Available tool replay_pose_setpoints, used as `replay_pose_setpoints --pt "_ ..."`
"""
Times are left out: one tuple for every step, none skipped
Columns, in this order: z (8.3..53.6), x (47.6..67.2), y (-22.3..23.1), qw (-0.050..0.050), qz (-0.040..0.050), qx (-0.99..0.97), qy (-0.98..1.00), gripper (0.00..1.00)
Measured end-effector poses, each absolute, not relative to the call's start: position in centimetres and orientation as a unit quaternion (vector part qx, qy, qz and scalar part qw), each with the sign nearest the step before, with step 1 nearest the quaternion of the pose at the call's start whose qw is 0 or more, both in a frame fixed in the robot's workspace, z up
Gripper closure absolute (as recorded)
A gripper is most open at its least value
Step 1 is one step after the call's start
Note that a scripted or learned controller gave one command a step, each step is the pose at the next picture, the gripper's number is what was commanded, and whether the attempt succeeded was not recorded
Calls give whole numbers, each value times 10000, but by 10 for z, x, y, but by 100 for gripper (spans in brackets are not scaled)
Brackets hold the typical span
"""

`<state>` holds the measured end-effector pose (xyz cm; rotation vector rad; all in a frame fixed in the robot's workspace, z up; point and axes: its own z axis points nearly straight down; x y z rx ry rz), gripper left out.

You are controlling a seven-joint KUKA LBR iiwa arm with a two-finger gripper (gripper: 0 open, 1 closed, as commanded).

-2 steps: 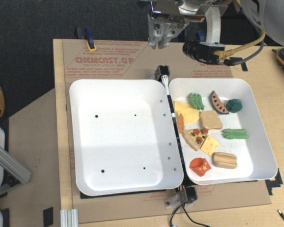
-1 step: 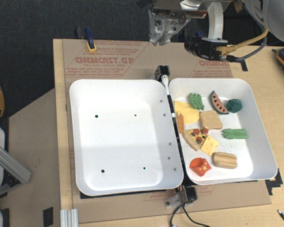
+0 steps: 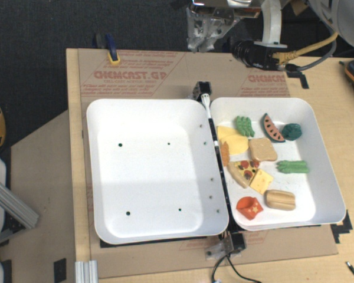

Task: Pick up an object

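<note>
- In the right-hand bin (image 3: pixel 324 175), the task's candidates lie crowded together: a green leafy piece (image 3: pixel 243 125), a watermelon slice (image 3: pixel 272 127), a dark green round piece (image 3: pixel 292 131), a yellow cheese wedge (image 3: pixel 233 139), a slice of bread (image 3: pixel 262 150), a second green piece (image 3: pixel 292 167), a pizza slice (image 3: pixel 243 172), a small yellow block (image 3: pixel 261 181), a bread roll (image 3: pixel 279 200) and a red piece (image 3: pixel 249 207)
- The left-hand bin (image 3: pixel 147 170) sits just beside it, the two rims touching along the middle
- Likely trouble: the cheese wedge, bread, pizza slice and yellow block touch or overlap, so a descent there could catch two at once or push one aside without gripping it
- Flat pieces such as the pizza slice and bread lie low against the bin floor and would probably slip from a pinch
- Pieces near the bin's wall, such as the cheese wedge by the middle rim, leave little room on one side
- The watermelon slice, the second green piece and the bread roll stand more apart and look like safer picks
- The claw (image 3: pixel 203 37) hangs above the far edge of the surface (image 3: pixel 165 69), well apart from both bins, touching nothing and holding nothing; whether it is released or clenched I cannot tell, its tip being too blurred
</note>
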<state>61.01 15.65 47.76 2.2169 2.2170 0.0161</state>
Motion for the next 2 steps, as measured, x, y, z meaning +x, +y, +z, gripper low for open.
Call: replay_pose_setpoints --pt "488 610 157 38 64 7070 7072 100" --pt "499 611 157 46 77 7069 7073 100"
